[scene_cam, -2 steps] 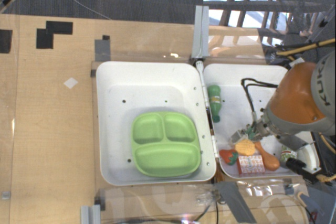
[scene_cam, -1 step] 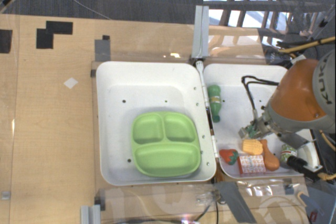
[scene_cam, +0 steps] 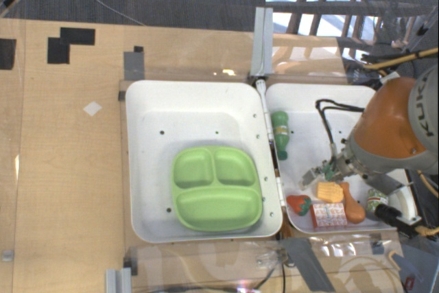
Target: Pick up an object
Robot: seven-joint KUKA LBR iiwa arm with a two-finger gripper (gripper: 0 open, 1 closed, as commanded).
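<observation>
The gripper (scene_cam: 322, 173) is hovering low over the toy foods (scene_cam: 330, 204) in the right bin (scene_cam: 302, 103), jaw state indiscernible, nothing lifted yet.

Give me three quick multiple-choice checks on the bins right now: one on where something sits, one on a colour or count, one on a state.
1. Where does the green bottle lie?
A. On the divided plate
B. In the right bin, against its left wall
C. On the bench outside both bins

2. What colour is the divided plate in the left bin?
A. Light green
B. Red
C. Blue

3. How does the divided plate rest?
A. Propped on edge against a wall
B. Upside down
C. Flat, with its three compartments facing up

Answers:
1 B: the bottle lies along the wall next to the left bin.
2 A: the plate is pale green against the white bin.
3 C: all three compartments show, open to the camera.
</observation>
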